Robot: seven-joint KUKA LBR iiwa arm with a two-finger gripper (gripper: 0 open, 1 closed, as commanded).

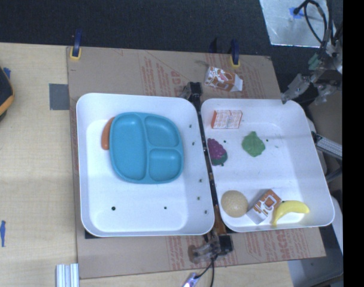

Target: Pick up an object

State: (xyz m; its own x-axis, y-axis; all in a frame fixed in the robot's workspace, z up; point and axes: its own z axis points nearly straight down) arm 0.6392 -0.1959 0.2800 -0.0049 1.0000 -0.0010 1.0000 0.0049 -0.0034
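The right bin [302, 160] holds an orange-and-white carton [226, 119] at its far left. A purple bunch of grapes [217, 151] and a green leafy piece [253, 144] lie mid-left. Along the near wall sit a beige round item [234, 202], a small orange-and-white box [264, 206] and a yellow banana [290, 210]. The gripper [302, 85] hangs by the bin's far right corner, just outside the rim, away from all these objects, with nothing seen in it.
The left bin [98, 214] carries a blue divided plate [147, 147] with an orange item [105, 133] poking out from under its left side. A small packet [223, 79] lies on the cardboard beyond the bins. Cables [317, 11] hang at the far right.
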